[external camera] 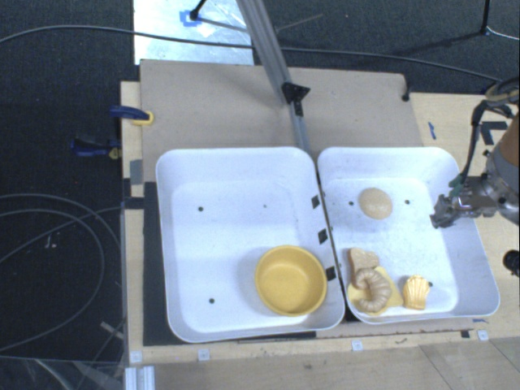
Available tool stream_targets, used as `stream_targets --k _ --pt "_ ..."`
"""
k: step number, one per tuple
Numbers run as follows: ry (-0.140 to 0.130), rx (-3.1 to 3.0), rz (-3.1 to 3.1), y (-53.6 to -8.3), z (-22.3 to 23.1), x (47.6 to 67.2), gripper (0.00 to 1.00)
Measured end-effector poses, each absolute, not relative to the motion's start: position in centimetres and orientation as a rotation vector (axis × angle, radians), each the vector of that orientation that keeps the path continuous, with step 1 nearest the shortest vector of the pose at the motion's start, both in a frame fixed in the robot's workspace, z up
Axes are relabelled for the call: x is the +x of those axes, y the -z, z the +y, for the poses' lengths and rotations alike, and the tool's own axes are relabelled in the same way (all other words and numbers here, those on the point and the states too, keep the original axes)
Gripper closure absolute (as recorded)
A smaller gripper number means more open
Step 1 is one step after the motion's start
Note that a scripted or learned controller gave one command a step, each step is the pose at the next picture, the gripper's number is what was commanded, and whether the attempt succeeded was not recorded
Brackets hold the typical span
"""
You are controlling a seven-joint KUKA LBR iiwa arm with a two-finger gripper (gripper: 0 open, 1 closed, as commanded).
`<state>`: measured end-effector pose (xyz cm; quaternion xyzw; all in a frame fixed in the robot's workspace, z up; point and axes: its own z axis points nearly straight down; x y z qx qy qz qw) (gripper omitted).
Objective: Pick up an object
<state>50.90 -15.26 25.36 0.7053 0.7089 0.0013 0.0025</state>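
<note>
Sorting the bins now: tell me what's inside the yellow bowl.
The yellow bowl in the left bin shows just its own yellow inside; its near wall hides a sliver of the floor.

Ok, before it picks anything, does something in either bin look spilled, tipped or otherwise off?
Nothing stands out. The yellow bowl sits upright in the left white bin. In the right white bin, the round beige bun lies alone; three tan pastry-like pieces cluster at the near edge. The gripper hovers at the right rim.
</note>
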Motion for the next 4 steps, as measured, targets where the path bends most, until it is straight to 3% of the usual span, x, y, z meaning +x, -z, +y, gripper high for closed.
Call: stream_targets --k 3,4 --pt "-0.007 2.208 2.232 -25.8 -0.3 58.8 1.0" --pt "-0.004 2.21 2.231 -24.0 4.0 61.4 1.0"
